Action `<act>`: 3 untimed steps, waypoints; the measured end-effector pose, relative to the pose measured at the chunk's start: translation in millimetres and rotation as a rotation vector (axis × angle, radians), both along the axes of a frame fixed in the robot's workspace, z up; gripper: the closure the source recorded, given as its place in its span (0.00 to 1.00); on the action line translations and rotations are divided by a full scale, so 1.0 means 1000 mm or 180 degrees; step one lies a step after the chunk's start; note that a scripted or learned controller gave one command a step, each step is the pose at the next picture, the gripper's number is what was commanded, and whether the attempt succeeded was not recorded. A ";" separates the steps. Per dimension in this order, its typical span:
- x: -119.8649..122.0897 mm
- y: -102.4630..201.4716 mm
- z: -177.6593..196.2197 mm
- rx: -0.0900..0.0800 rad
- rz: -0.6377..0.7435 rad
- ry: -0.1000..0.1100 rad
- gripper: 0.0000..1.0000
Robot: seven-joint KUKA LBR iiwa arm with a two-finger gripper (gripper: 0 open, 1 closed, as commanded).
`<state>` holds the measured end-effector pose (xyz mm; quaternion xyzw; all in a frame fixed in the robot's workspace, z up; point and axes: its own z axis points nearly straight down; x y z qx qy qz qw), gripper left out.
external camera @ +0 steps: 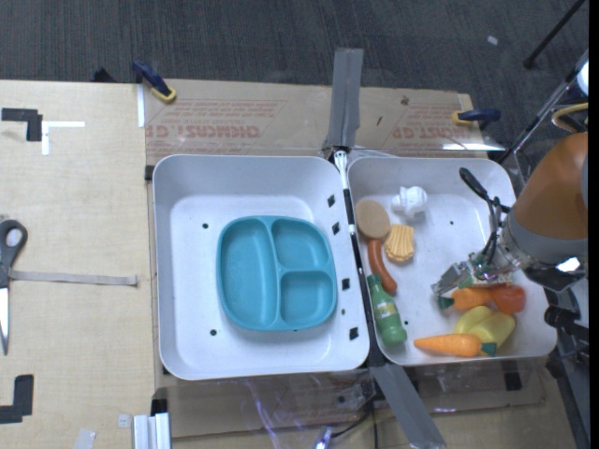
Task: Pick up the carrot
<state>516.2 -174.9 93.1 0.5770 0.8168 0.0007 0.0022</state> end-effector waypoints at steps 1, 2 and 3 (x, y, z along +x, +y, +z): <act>0.002 0.000 0.010 -0.0006 0.0011 -0.0010 1.00; 0.002 0.000 0.010 -0.0005 0.0010 -0.0009 0.00; -0.037 0.038 -0.001 0.0003 -0.0398 0.0004 0.00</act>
